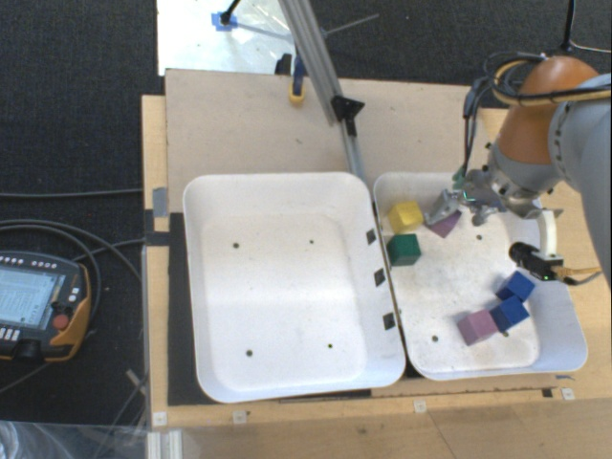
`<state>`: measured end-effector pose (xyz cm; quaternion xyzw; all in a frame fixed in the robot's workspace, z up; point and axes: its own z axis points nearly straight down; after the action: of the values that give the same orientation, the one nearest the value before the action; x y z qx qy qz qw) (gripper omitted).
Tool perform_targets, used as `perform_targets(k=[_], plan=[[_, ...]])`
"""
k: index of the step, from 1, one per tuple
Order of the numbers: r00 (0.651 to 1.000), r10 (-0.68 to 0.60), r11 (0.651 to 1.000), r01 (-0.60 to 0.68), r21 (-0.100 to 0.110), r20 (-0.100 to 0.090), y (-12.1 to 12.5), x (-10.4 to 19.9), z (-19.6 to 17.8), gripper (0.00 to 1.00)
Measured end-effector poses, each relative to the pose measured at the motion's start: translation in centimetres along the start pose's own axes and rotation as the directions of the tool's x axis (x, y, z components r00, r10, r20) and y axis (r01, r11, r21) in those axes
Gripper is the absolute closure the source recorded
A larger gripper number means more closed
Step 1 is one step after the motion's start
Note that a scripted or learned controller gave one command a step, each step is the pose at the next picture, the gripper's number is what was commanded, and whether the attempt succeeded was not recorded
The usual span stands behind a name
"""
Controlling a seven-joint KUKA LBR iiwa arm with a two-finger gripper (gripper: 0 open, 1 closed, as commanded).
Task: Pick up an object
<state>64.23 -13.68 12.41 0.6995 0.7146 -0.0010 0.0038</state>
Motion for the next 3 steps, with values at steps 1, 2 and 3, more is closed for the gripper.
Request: perform_targets(k=[1, 2, 3], plan=[[1.000, 0.012, 1.000, -0.012, -0.009, -0.004, 3.7, 5.7, 3.0, 0.00], [1.000, 0.020, 1.000, -0.020, 0.000, -0.003, 1.6, 5.4, 3.2, 0.00], [1.000, 0.018, 1.000, -0.018, -0.004, -0.003, 1.8, 5.4, 2.0, 1.00]])
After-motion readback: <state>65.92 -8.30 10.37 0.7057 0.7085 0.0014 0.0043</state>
